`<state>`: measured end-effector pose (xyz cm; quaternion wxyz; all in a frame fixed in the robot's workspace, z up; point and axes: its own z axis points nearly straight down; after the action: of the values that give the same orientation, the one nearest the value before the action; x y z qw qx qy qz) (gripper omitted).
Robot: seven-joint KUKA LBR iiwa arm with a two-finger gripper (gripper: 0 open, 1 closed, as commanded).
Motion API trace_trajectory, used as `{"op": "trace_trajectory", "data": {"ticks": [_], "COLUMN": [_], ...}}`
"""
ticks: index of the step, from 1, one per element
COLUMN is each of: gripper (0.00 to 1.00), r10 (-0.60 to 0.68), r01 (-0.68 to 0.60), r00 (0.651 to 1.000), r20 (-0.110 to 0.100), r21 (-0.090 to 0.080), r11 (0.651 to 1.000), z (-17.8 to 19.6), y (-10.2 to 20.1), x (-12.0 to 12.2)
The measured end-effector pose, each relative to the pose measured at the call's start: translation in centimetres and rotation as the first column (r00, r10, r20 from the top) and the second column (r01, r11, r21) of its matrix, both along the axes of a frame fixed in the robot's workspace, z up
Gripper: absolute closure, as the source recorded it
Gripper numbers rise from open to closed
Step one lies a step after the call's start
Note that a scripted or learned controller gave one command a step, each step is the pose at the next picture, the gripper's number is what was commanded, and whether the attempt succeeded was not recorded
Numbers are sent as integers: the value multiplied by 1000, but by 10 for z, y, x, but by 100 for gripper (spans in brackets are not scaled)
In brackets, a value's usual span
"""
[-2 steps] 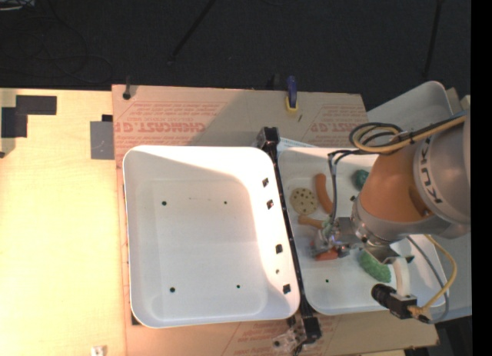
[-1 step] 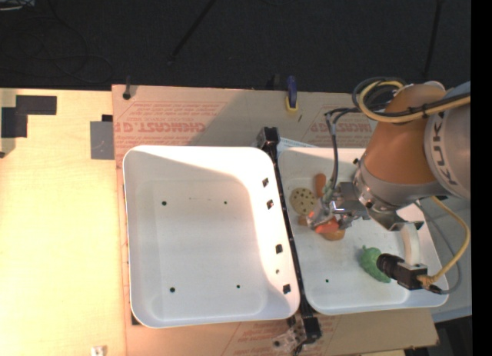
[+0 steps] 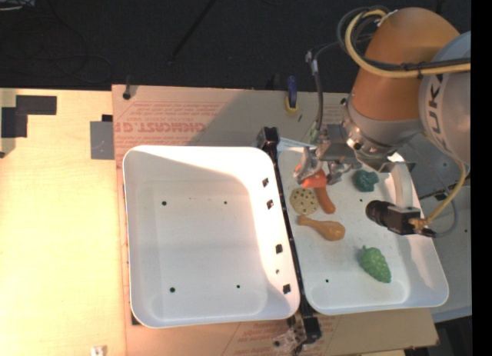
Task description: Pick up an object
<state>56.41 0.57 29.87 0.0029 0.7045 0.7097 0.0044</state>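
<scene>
My gripper [image 3: 314,168] hangs low over the far left part of the right bin [image 3: 419,281]. Right below its tip lies a red-orange carrot-like piece [image 3: 321,194], and whether the tip touches it I cannot tell. A round tan disc with holes [image 3: 304,202] rests against the carrot's left side. A tan drumstick shape [image 3: 324,228] lies just in front of them. A teal lump [image 3: 366,180] sits to the right of the gripper, and a green bumpy piece [image 3: 375,264] lies toward the bin's near right.
The left bin [image 3: 142,193] stands beside the right one, their rims meeting at a divider with black clips [image 3: 278,216]. Cardboard [image 3: 192,120] lies under both bins. The arm's orange band [image 3: 400,47] looms above the right bin's far edge.
</scene>
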Motion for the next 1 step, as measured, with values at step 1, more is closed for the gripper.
{"op": "trace_trajectory", "data": {"ticks": [1], "gripper": [100], "r10": [-3], "r01": [3], "r00": [1000], "r20": [-7], "r21": [-2], "r11": [1000], "z": [17], "y": [40], "x": [61]}}
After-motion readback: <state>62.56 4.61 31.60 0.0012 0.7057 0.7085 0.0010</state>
